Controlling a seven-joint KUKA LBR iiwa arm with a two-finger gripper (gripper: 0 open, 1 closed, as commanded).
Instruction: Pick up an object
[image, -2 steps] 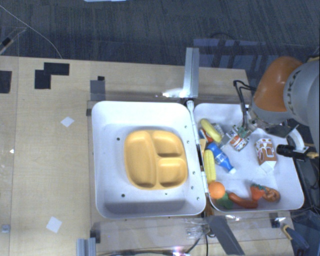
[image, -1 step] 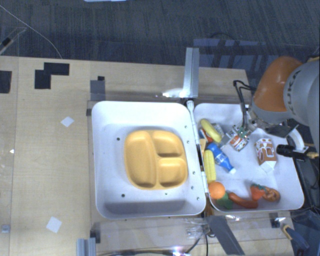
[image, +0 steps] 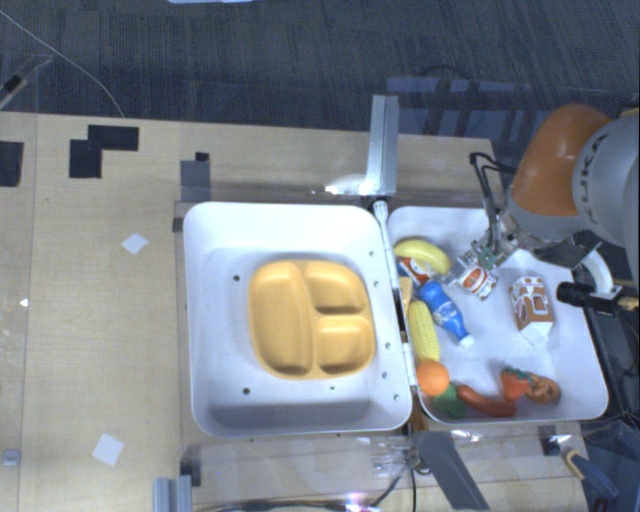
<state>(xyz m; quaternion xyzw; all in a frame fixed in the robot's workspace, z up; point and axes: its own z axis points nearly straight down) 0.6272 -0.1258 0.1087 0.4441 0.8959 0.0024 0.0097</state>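
Observation:
The right bin (image: 590, 395) holds several toy foods. A yellow banana (image: 422, 253) lies at its upper left, with a blue bottle (image: 443, 310) and a yellow corn cob (image: 424, 332) below it. A small red-and-white can (image: 478, 278) lies near the bin's middle top. A white and orange carton (image: 532, 303) sits to the can's right. My gripper (image: 493, 246) hangs just above and right of the can, at the end of the grey arm with its orange band (image: 556, 160). Nothing is visibly held.
An orange (image: 432, 377), a green piece (image: 450, 400), a red pepper (image: 485, 401) and an orange-red toy (image: 532, 386) line the right bin's front. The left bin (image: 215, 300) holds a yellow compartment tray (image: 310, 317). A metal post (image: 383, 145) stands behind the bins.

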